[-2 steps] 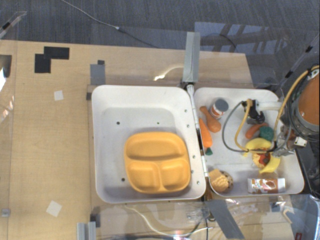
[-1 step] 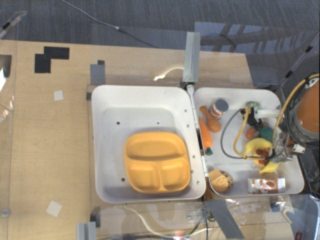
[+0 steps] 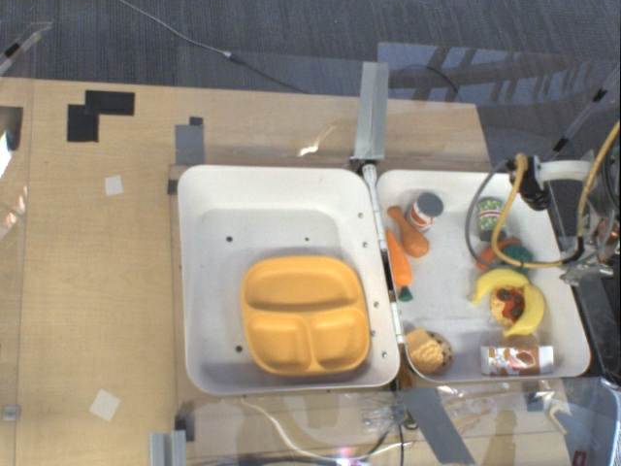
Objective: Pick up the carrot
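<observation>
The carrot (image 3: 398,258) is a slim orange stick with a green tip pointing towards the front. It lies along the left wall of the right bin (image 3: 456,270), just right of the divider between the bins. My gripper (image 3: 582,258) hangs over the right rim of that bin, far to the right of the carrot and apart from it, with yellow cable looped in front. Nothing shows between its fingers.
Close to the carrot's upper right lie a stubby orange sausage-like piece (image 3: 410,234) and a small can (image 3: 425,207). A banana (image 3: 509,294), a muffin (image 3: 429,350), a lying can (image 3: 517,359) and a green-labelled tub (image 3: 492,216) share the bin. The left bin (image 3: 209,260) holds a yellow divided plate (image 3: 305,314).
</observation>
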Available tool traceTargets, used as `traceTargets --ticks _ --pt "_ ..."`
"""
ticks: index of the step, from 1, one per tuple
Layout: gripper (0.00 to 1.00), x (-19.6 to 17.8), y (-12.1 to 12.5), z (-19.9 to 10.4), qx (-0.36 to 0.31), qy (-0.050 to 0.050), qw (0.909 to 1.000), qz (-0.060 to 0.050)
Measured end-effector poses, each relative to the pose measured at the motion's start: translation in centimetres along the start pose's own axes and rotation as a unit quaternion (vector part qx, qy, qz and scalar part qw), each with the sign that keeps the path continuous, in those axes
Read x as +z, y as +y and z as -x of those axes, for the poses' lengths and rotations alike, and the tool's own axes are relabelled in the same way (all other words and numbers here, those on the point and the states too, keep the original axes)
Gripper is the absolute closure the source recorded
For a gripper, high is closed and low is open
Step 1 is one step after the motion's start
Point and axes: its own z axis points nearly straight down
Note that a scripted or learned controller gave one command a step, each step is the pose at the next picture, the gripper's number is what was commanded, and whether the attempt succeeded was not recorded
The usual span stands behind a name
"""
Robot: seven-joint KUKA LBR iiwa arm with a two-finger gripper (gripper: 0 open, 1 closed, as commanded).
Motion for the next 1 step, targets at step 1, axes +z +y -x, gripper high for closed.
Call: traceTargets --ticks 1 --pt "1.00 9.35 0.81 1.63 0.000 -0.010 0.9999 -0.002"
